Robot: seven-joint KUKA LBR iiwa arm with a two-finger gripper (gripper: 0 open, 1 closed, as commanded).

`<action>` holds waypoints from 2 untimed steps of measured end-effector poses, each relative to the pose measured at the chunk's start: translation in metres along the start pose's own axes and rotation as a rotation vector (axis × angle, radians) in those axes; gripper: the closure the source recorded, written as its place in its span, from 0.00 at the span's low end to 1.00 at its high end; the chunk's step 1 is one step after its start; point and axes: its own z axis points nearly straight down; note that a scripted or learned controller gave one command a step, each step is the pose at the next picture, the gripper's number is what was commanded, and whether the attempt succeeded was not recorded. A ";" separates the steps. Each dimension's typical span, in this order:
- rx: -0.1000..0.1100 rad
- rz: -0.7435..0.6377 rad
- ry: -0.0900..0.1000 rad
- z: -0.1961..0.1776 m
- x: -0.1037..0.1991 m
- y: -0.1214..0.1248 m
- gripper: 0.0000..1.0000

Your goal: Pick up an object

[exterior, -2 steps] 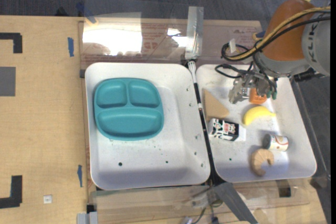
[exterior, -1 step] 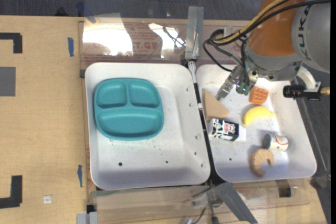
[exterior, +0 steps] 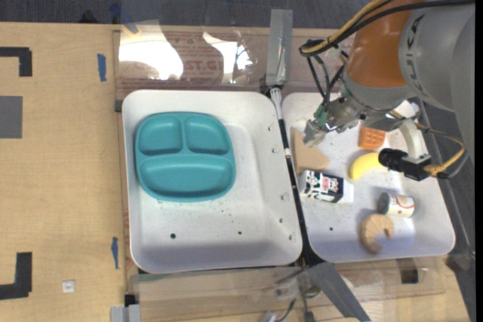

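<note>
Left bin [exterior: 151, 237]: one teal divided plate [exterior: 183, 155]. Right bin [exterior: 430, 234]: six objects, including one banana [exterior: 364, 164], one printed packet [exterior: 325, 185]. Gripper [exterior: 315, 130] at that bin's upper left; spread or pressed together, cannot tell.

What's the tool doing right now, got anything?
Tool: over the right bin's upper-left part, just above the tan block; open or shut cannot be told, nothing visibly held.

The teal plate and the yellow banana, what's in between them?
In the camera view, between the teal plate and yellow banana lie the bins' rims, a tan block and a small printed packet.
</note>
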 end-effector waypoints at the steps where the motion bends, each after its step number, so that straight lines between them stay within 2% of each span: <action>1: 0.002 0.634 0.000 0.001 0.006 -0.001 1.00; 2: 0.007 1.109 0.000 0.001 0.053 -0.029 1.00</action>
